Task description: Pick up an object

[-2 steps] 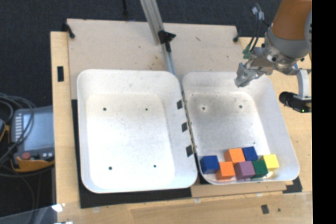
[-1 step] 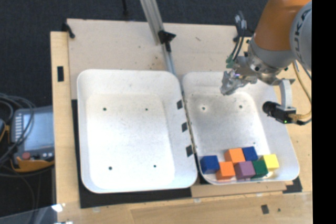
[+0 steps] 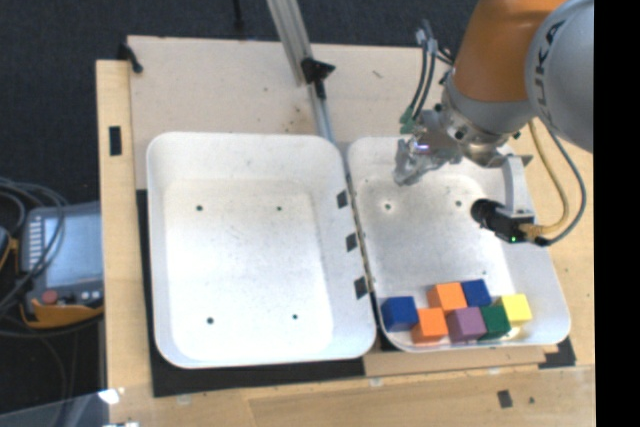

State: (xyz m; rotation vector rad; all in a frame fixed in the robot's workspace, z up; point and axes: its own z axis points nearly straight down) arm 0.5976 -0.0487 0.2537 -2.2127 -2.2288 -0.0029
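Observation:
Several small coloured blocks lie bunched at the near edge of the right bin (image 3: 420, 225): a blue block (image 3: 399, 312), two orange blocks (image 3: 449, 295), a purple block (image 3: 466, 323), a green block (image 3: 495, 319), a yellow block (image 3: 516, 307) and a second blue one (image 3: 476, 291). My gripper (image 3: 409, 165) hangs over the far left part of that bin, well away from the blocks. Nothing shows between its fingers, and the view from above does not let me judge the gap.
The left bin (image 3: 250, 245) sits beside the right one on the wooden bench. A slanted aluminium rail (image 3: 285, 10) rises behind the bins. A black fitting with a green light (image 3: 497, 219) hangs off the arm over the right bin. A teach pendant (image 3: 55, 260) lies at far left.

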